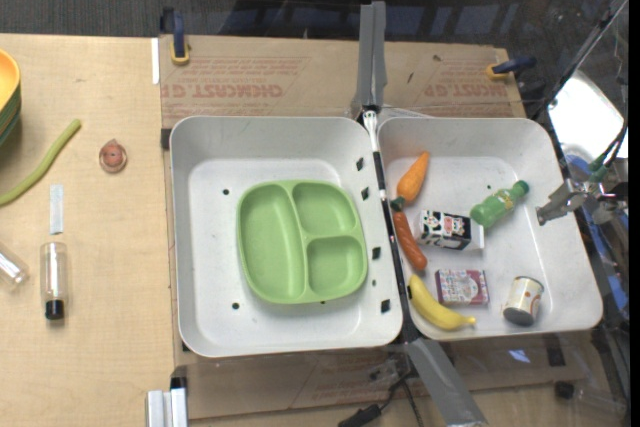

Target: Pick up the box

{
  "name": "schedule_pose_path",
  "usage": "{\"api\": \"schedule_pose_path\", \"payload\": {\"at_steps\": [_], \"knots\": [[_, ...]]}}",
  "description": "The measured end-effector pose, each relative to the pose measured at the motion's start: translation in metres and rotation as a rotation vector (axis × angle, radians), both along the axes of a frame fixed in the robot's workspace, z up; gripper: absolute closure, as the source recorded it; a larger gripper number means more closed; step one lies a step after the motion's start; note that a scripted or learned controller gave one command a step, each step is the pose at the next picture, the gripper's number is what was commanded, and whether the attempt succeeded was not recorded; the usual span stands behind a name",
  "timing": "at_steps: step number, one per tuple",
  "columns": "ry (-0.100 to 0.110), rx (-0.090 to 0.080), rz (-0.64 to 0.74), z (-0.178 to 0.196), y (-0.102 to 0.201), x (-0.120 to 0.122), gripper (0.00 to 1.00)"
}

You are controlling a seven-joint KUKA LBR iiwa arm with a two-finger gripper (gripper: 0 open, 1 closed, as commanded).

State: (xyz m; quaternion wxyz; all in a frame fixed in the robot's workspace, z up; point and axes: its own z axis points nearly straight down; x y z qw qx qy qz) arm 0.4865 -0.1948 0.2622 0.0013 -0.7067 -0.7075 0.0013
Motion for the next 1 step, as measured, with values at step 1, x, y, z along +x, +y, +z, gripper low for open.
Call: {"api": "schedule_pose_path", "payload": {"at_steps": [1], "knots": [[0.000,0.000,-0.104,-0.0922,0.0623,0.0071,0.00]]}}
